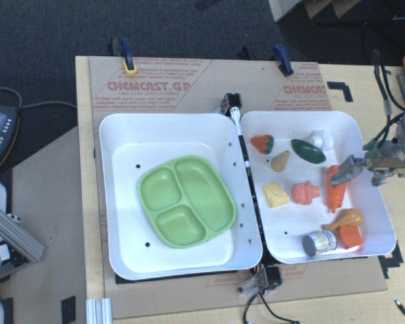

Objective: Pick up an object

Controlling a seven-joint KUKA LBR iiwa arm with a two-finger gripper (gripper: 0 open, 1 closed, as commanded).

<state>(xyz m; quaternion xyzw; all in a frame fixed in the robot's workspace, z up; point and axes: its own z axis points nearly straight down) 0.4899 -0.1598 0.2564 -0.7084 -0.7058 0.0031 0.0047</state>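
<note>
Stage: pre-grasp | hand (345, 171): above right bin's (374, 201) edge, aperture unclear | carrot (336, 189): unlifted; pickup pending

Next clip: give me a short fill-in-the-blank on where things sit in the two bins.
1. The green tray has ____ compartments.
2. The tray lies in the ____ bin.
3. The can lies near the right bin's ____ edge.
4. The tool is over the ____ bin.

Missing words: three; left; front; right
</note>
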